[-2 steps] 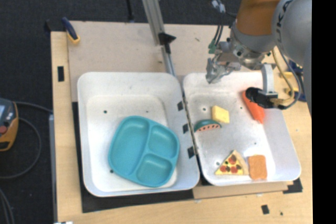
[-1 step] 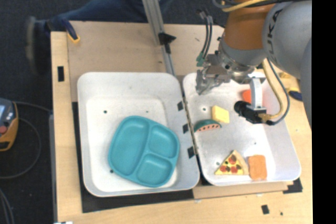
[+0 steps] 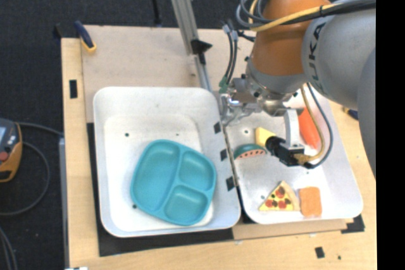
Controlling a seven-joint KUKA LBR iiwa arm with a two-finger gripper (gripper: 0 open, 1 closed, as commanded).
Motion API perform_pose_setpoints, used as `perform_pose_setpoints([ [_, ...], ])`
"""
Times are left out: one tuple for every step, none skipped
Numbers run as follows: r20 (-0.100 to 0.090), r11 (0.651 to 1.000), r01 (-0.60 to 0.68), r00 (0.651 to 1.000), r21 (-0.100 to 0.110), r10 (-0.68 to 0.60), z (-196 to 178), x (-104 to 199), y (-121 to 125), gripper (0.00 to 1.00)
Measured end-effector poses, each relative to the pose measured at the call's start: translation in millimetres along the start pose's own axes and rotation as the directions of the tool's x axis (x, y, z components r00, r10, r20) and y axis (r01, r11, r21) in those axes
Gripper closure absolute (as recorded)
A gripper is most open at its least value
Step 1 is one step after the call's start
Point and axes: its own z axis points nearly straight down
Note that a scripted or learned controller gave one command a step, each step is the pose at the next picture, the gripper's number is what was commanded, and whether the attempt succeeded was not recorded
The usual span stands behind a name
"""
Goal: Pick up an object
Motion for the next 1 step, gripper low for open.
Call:
perform_pose_setpoints([
  [0.0,1.0,0.001,1.0,0.0,-0.001,-1.1,51.4,-23.4,1.0],
])
